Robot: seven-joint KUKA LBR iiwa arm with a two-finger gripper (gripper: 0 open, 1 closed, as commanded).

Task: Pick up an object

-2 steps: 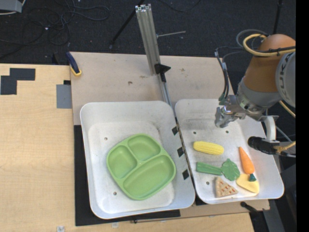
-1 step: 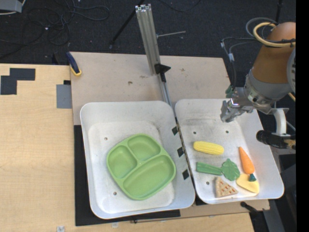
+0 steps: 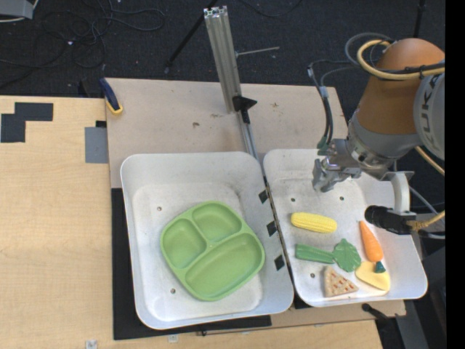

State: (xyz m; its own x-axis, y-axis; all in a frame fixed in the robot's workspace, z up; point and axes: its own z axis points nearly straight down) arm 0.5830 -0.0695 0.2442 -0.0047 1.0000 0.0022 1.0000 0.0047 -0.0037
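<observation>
Near edge of right bin [image 3: 407,286]: one waffle wedge [image 3: 338,283] and one yellow cheese wedge [image 3: 373,276] lie at the front rim, side by side, the cheese touching the tip of the carrot.
Middle of right bin: one green broccoli piece [image 3: 328,254] lies flat with its stalk pointing left; one orange carrot [image 3: 370,241] lies lengthwise just to its right; one corn cob [image 3: 314,223] lies crosswise just behind them. That makes five toy foods, all loose and scattered, none stacked — I judge any of them is fair game for the pick.
Left bin [image 3: 138,195]: one green divided plate [image 3: 211,250], three compartments, lying flat near the front. It looks too broad for my claw, so I would leave it.
My claw [image 3: 328,178]: it hangs over the bare back part of the right bin, behind the corn and apart from it. I cannot tell from this angle whether it is wide or narrow; nothing is seen in it.
Nearest target: the corn, I judge, being just in front of the claw.
Behind the bins: one metal post [image 3: 224,57] stands on the bench [image 3: 167,115].
</observation>
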